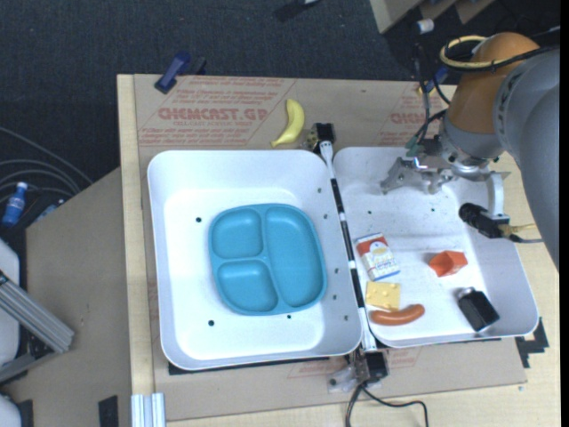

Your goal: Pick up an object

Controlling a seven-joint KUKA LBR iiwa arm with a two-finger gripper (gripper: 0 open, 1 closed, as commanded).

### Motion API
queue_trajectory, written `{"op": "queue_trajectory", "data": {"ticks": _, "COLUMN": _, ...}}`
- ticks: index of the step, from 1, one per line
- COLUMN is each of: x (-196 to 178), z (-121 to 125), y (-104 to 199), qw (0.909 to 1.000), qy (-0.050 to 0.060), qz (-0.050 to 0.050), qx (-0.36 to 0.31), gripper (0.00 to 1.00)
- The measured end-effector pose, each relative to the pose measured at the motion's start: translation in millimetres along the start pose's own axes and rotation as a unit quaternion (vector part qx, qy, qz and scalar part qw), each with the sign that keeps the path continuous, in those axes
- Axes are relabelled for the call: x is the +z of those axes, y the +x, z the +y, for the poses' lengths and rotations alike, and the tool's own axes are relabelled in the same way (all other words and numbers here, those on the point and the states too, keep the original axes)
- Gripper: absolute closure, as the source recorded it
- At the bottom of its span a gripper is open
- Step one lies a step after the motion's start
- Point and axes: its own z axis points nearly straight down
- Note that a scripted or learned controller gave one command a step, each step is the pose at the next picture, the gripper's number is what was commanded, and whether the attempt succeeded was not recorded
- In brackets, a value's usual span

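**Gripper hovering at the far end of the right bin, toys waiting near the front**

The gripper (416, 174) is hanging over the far part of the right bin (511, 278), its metal fingers looking spread apart with nothing between them. The arm (484, 96) is reaching in from the right, its orange band sitting just above the wrist.

The pickable things are lying toward the near half of that bin: a small red-and-white carton (377, 256), a yellow cheese slice (383, 293) just below it, a toy sausage (396, 314) touching the cheese's near edge, an orange block (447, 262) and a black block (477, 309) near the front right corner. All are looking like light plastic play pieces, stiff and smooth. The cheese is lying flat and thin, likely hard to pinch. The orange block is standing apart from its neighbours and looks chunky enough to grip across its short sides; the sausage is probably best taken across its middle.

The left bin (169, 238) is holding a blue divided plate (267, 258). A toy banana (290, 123) is resting on the bench behind the bins.
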Motion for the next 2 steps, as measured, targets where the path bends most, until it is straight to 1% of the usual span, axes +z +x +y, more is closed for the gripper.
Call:
{"op": "queue_trajectory", "data": {"ticks": 1, "x": -10.5, "z": 0.6, "y": -0.1, "qw": 1.0000, "qy": -0.001, "qz": -0.001, "qx": 0.000, "gripper": 1.00}}
{"op": "queue_trajectory", "data": {"ticks": 2, "x": -10.3, "z": 0.5, "y": 0.0, "qw": 1.0000, "qy": -0.001, "qz": -0.001, "qx": -0.001, "gripper": 0.00}}
